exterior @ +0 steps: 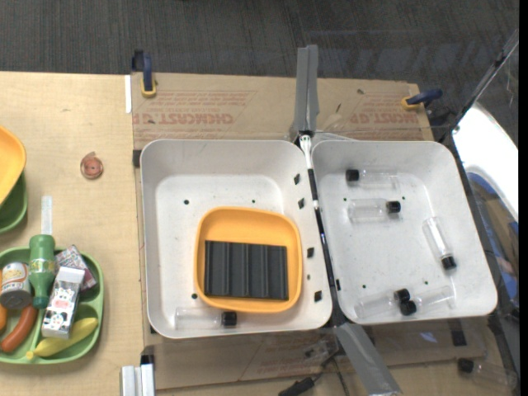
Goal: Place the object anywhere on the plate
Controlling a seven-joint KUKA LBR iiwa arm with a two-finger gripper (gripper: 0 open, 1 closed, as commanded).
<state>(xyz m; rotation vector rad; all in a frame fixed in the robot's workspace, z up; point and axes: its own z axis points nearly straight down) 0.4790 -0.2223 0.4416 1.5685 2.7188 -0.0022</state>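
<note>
An orange plate (247,221) lies in the left bin (165,221), towards its front. A black ribbed block (246,271) lies flat on the plate and covers most of its middle. In front of the plate, a clear vial with a black cap (206,318) lies against the left bin's front wall. In the right bin (462,287), several more clear vials with black caps lie scattered: one at the back (367,176), one just in front of it (373,211), one at the right (437,242), and two close together at the front (408,304).
Both bins rest on brown cardboard (214,114) held by clamps (145,79). On the wooden table at left are a green tray of toy food (49,312), an orange bowl (8,167) and a small pink item (92,166). A grey post (306,89) stands behind the bins.
</note>
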